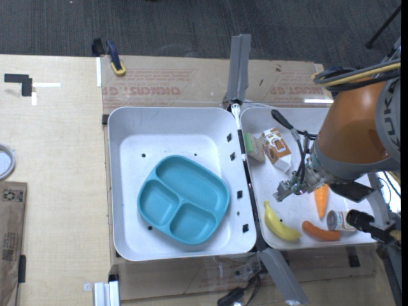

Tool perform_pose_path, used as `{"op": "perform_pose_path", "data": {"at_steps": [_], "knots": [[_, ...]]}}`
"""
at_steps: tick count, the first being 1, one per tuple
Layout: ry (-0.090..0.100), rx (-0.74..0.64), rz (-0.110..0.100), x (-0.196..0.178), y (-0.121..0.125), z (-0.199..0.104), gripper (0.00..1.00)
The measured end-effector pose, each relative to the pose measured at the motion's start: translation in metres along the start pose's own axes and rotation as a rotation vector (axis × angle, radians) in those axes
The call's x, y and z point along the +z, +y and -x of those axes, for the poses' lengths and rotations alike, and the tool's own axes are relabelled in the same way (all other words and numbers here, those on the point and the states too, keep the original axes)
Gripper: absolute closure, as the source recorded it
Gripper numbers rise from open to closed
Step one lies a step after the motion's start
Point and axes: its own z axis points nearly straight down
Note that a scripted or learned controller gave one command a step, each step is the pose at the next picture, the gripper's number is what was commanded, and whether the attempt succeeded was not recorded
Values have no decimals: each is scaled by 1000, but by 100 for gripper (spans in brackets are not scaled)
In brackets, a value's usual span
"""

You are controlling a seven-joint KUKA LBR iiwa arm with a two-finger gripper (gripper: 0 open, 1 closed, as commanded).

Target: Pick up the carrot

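The carrot (320, 200) is a short orange cone lying in the right bin (255, 116), its tip pointing toward the near edge. My gripper (290, 188) hangs low over the middle of that bin, just left of the carrot and apart from it. Nothing shows in the gripper. The arm's orange band (354, 123) and grey wrist cover the bin's right part and the carrot's top end.
The right bin also holds a yellow banana (280, 224), a red-orange sausage-like piece (322, 232), a small can (336, 220), a white and brown carton (276, 146) and a green item (255, 149). A blue sectioned plate (183, 199) lies in the left bin (118, 171).
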Motion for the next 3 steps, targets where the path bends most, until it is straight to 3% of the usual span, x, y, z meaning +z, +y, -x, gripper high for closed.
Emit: {"op": "perform_pose_path", "data": {"at_steps": [1, 2, 3], "knots": [[0, -100, 0, 0, -16, 33, 100], [1, -502, 1, 0, -9, 19, 100], [2, -295, 1, 100, -48, 100, 100]]}}
